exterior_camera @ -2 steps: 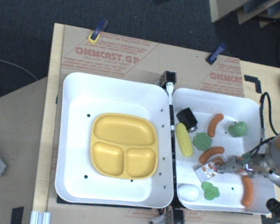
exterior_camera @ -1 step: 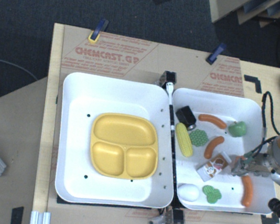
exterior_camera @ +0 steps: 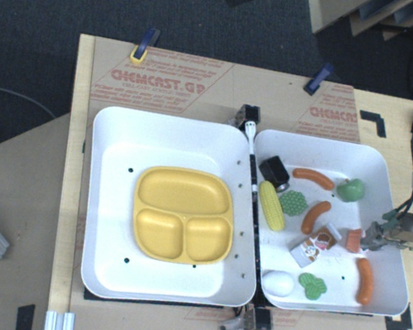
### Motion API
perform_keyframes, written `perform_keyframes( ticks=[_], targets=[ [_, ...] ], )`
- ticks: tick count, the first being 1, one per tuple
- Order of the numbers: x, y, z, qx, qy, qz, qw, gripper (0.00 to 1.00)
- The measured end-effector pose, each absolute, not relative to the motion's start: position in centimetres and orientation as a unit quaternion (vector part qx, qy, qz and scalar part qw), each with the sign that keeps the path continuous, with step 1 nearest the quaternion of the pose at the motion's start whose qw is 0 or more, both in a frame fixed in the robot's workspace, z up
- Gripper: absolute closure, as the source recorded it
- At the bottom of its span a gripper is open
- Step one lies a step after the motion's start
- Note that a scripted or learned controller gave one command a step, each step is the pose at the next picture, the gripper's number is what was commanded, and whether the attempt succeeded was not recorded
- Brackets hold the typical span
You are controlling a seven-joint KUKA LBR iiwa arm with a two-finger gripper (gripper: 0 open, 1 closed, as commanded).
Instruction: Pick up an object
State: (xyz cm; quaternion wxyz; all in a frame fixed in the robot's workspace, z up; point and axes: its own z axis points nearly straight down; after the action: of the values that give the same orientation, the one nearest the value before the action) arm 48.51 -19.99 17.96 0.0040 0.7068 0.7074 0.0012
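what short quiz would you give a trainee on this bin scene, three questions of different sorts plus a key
1. True or false: the yellow divided tray lies in the right bin.
2. Multiple choice: what lies right beside the corn cob, on its right? A) white egg B) dark green broccoli C) small carton
3. Short answer: near which edge of the right bin is the gripper?

Key:
1. False; it lies in the left bin.
2. B, the dark green broccoli. The white egg sits at the near edge and the small carton lies further in.
3. Its right edge, close to a small red piece and above a sausage.
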Motion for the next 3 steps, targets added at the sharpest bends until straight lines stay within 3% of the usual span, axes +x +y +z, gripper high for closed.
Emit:
perform_keyframes(
  ticks=[1,3],
  targets=[
    [48.7,-20.1,22.8,0.706,0.708,0.0012,0.004,1.00],
    [53.4,-9.6,21.3,0.705,0.709,0.0004,0.001,1.00]
  ],
)
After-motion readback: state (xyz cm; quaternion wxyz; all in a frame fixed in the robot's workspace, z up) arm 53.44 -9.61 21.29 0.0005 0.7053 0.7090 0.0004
